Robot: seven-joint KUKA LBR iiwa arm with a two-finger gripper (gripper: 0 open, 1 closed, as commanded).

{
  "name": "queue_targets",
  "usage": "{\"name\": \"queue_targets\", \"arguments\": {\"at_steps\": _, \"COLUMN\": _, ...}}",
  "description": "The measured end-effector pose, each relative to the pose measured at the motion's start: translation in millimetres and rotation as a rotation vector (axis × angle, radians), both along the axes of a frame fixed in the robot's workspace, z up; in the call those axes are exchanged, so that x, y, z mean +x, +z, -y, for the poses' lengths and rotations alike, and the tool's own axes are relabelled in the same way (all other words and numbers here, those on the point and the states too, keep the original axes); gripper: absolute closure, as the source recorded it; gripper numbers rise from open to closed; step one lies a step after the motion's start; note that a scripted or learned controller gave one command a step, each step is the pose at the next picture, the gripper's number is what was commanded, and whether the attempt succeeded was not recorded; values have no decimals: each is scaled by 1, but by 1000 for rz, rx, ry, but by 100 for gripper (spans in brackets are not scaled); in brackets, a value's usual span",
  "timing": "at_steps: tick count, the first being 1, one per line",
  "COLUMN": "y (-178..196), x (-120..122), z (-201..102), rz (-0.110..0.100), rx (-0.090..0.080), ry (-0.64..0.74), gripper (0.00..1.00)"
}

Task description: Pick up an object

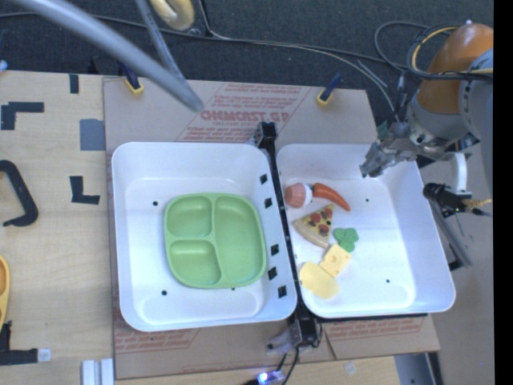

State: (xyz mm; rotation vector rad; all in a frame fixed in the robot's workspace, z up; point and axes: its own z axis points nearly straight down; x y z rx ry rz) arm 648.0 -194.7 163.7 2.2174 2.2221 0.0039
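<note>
At the upper right of the frame, the grey arm (461,70) with its orange band reaches in, and its gripper (375,165) hangs over the far right corner of the right bin (417,247); nothing is seen between its fingers, and how far apart they stand cannot be told from this angle. In the left part of the right bin lies a cluster of toy foods: a red-and-white radish (298,193) touching an orange carrot (332,195), just below them a pizza slice (316,224), a green leafy piece (346,237) beside it, and nearer the lower edge a yellow cheese wedge (337,259) against a pale yellow round piece (318,280). The left bin (136,175) holds a green divided plate (215,240) lying flat at its centre.
</note>
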Motion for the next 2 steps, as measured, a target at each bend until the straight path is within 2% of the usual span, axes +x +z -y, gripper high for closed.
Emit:
{"name": "queue_targets", "arguments": {"at_steps": 1, "y": 45, "x": 1, "z": -1, "rz": 1, "rx": -1, "ry": 0, "gripper": 100}}
{"name": "queue_targets", "arguments": {"at_steps": 2, "y": 44, "x": 7, "z": -58, "rz": -4, "rx": 1, "ry": 4, "gripper": 100}}
